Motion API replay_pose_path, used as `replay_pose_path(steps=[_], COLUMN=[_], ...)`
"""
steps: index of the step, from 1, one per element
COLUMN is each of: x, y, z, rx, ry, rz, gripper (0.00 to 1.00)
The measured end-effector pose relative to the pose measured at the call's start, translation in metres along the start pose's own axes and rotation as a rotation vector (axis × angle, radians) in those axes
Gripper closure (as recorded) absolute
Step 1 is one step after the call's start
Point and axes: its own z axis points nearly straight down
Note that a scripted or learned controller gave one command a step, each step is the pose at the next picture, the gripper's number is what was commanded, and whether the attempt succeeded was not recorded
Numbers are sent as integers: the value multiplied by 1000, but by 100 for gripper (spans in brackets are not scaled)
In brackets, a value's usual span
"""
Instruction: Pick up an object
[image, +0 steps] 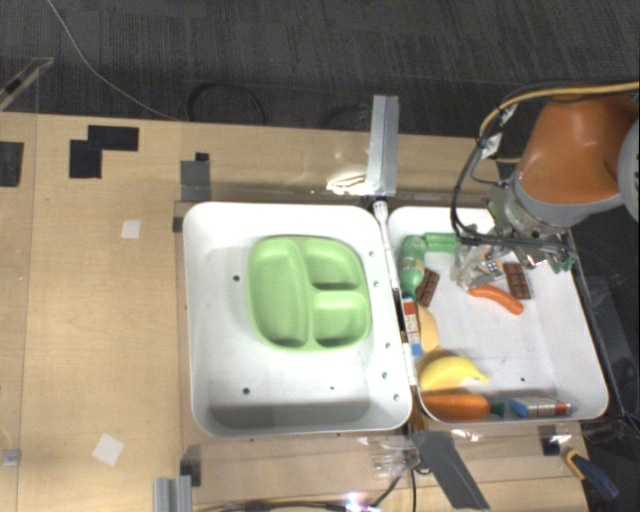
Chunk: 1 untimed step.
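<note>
While the arm (570, 150) hides the fingers (487, 268), I cannot tell their state.

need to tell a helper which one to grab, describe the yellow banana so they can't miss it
Look in the right bin, toward its near-left corner. The banana lies there, just above an orange carrot; it is the one plain yellow, curved thing.

No legible text, label or number on anything
</note>
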Motion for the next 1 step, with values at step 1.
replay_pose_path(steps=[1], x=[-39], y=[-58], z=[2], rx=[0], ry=[-1], rz=[-352], gripper=[100])
